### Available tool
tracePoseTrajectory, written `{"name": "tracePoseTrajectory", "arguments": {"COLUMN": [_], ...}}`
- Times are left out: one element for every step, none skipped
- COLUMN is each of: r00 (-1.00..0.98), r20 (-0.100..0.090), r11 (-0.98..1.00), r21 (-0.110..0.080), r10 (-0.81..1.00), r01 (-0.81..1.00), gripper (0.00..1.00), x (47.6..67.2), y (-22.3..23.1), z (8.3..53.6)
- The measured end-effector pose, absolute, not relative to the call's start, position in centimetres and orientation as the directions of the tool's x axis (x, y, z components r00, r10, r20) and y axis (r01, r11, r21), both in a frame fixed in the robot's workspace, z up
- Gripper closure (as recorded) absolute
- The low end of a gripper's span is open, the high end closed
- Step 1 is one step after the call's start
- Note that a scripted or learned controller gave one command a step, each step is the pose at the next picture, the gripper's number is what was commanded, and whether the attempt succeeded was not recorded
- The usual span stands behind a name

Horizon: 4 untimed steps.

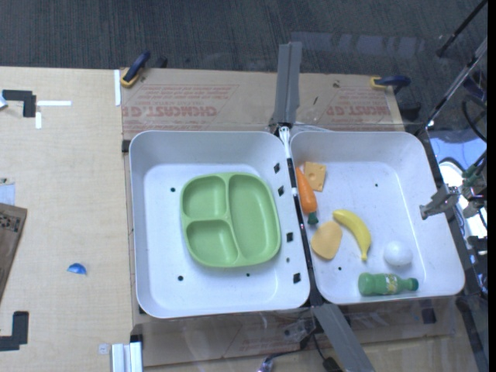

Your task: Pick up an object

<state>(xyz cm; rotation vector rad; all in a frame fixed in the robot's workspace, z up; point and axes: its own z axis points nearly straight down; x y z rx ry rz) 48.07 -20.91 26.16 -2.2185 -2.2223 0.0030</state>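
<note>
Two shallow white bins sit side by side on a bench, seen from above at a slant. The left bin (147, 231) holds a green divided plate (231, 220) lying flat near its centre, three compartments up, nothing in them. The right bin (387, 165) holds the candidates for picking, loosely scattered and mostly gathered toward its 9 o'clock wall, as if tipped in rather than arranged: a wedge of yellow cheese (315, 176) at 11 o'clock; an orange carrot (307, 195) just below it, lying along the wall between the bins; a pale orange rounded piece (327, 241) at 8 o'clock; a banana (355, 232) near the centre, curving toward 5 o'clock; a white ball (397, 253) at 4 o'clock; a green bottle (387, 285) on its side against the 6 o'clock rim. All lie apart enough that each could probably be taken singly; the ball and bottle are closest together.

At the picture's 3 o'clock edge a grey metal part (440, 202) reaches over the right bin's rim; whether this is the gripper, and how any fingers stand, I cannot tell; nothing is seen held.

The bins rest on brown printed cardboard (198, 99) clamped to a pale wooden bench (62, 192); beyond, at 12 o'clock, dark carpet (194, 14).
</note>
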Motion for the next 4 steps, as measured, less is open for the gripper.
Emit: {"name": "tracePoseTrajectory", "arguments": {"r00": [-0.134, -0.130, -0.130, -0.218], "r20": [0.001, 0.000, 0.000, -0.002], "r11": [0.134, 0.130, 0.130, 0.218], "r21": [-0.003, -0.003, -0.003, 0.000], "r10": [0.991, 0.992, 0.991, 0.976], "r01": [0.991, 0.992, 0.991, 0.976], "gripper": [0.00, 1.00, 0.00, 0.00], "x": [51.1, 51.1, 51.1, 58.2], "y": [-15.5, -15.6, -15.6, -9.8], "z": [10.4, 11.3, 11.3, 9.2]}}
